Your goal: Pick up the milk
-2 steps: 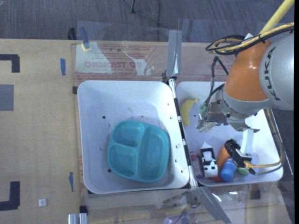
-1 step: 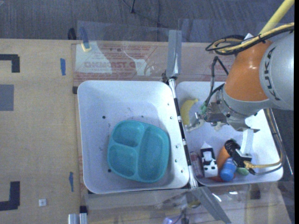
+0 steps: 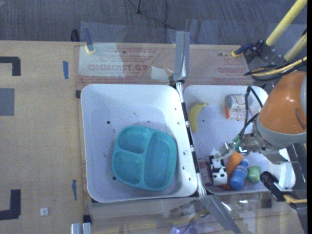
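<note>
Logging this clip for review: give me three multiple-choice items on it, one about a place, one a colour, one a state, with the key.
1. Where does the milk carton lie?
A. In the right bin, near its front-left corner
B. On the teal tray
C. On the bare bench

2. What colour is the divided tray in the left bin?
A. Red
B. Teal
C. Yellow

3. How does the banana stand to the end effector?
A. Clamped in it
B. Lying apart from it, further back by the bin divider
C. Balanced on top of it

Key: 1 A, the cow-patterned carton sits low in the right bin. 2 B, the tray is blue-green. 3 B, white floor separates them.
</note>
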`<state>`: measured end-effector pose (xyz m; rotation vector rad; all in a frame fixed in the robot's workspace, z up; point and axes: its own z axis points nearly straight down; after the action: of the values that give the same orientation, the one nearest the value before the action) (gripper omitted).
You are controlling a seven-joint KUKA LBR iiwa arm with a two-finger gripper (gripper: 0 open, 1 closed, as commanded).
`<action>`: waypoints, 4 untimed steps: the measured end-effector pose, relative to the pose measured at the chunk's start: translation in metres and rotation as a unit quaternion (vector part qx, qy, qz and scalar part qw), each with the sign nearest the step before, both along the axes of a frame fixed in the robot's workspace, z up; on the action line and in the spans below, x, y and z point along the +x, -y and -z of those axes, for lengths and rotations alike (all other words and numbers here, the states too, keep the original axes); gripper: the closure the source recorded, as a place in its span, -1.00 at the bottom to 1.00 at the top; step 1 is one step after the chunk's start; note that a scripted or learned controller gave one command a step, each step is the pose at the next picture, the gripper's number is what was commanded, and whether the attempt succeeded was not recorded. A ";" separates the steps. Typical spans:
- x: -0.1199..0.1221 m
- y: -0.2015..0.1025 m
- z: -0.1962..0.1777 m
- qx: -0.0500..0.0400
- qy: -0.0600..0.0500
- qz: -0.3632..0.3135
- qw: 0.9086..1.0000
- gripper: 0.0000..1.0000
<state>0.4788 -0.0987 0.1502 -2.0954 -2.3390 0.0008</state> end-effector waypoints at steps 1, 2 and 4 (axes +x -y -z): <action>0.045 -0.048 -0.034 -0.001 0.002 -0.066 0.998 -1.00; 0.000 -0.089 -0.034 0.000 0.000 -0.132 0.991 -1.00; 0.035 -0.100 -0.034 0.000 0.002 -0.162 0.987 -1.00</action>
<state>0.5138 0.0014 0.1845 -1.6915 -2.6503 -0.0019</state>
